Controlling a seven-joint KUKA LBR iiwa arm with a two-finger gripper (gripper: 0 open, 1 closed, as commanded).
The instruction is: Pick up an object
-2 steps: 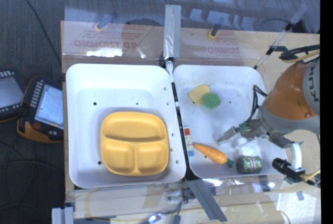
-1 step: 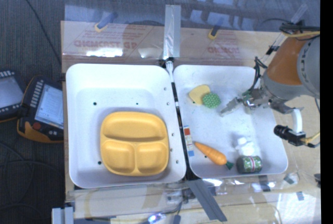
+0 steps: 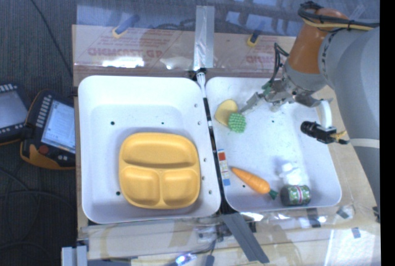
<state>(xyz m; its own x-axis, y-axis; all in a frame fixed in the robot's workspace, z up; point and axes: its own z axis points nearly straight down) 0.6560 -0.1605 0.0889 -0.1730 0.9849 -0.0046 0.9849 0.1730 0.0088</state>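
Note:
In the right bin (image 3: 321, 160), a green knobbly ball (image 3: 237, 123) lies at the upper left, touching a pale yellow piece (image 3: 224, 110) next to the divider. An orange carrot (image 3: 250, 180) lies near the front. Beside its tip are a dark can (image 3: 295, 195) on its side and a small white object (image 3: 287, 170). My gripper (image 3: 252, 103) reaches in from the right at the back of this bin. Its tip points down-left, just above and right of the green ball. Nothing is visibly held.
The left bin (image 3: 99, 98) holds a yellow divided plate (image 3: 160, 169). A black part (image 3: 318, 130) of the arm hangs over the right bin's right side. A handheld pendant (image 3: 49, 129) lies on the floor to the left.

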